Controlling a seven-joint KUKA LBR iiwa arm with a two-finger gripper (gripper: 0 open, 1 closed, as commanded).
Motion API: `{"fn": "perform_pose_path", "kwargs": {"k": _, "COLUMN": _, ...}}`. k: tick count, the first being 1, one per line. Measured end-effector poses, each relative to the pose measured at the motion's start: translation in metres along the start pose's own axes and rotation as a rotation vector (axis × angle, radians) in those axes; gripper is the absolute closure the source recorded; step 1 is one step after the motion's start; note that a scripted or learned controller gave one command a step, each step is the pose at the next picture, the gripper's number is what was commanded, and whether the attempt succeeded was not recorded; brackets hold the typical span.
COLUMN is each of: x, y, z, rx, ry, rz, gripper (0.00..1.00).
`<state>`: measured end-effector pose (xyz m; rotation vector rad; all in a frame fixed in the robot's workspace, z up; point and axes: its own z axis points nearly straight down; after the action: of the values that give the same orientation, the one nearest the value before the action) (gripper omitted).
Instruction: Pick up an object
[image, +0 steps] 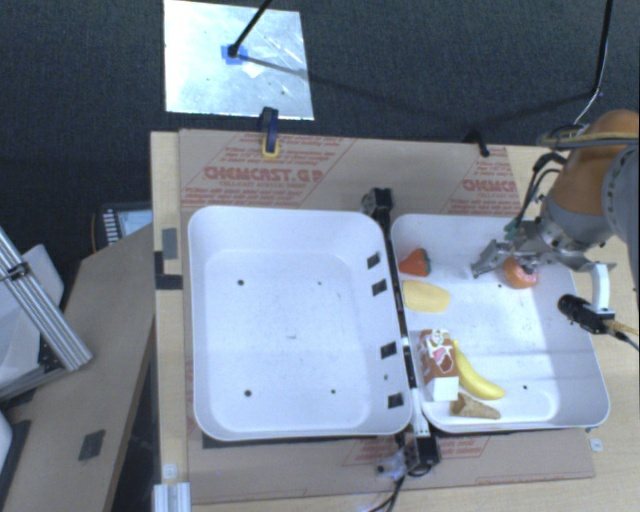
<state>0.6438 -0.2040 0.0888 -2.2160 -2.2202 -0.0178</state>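
The grey two-finger hand (508, 262) is seen lowered over a small orange-red round object (519, 274) at the frame's right. Whether it is clenched cannot be told. A yellow banana (474, 377) is pictured lower in the same shallow white bin (575, 345).

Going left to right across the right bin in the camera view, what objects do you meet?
Red strawberry-like piece → pale yellow lemon-like piece → banana → orange round object by the claw.

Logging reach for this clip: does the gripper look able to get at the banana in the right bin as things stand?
Probably yes. The banana lies uncovered near the right bin's front, a small box against its left side only. The gripper is over the same bin, by an orange object.
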Motion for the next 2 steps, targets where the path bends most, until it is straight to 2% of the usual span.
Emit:
{"fn": "perform_pose_path", "kwargs": {"k": 1, "x": 0.001, "y": 0.002, "z": -0.011, "rx": -0.008, "ry": -0.011, "rz": -0.008, "gripper": 1.00}}
{"fn": "perform_pose_path", "kwargs": {"k": 2, "x": -0.003, "y": -0.021, "z": -0.081, "rx": -0.002, "ry": -0.014, "rz": 0.002, "gripper": 1.00}}
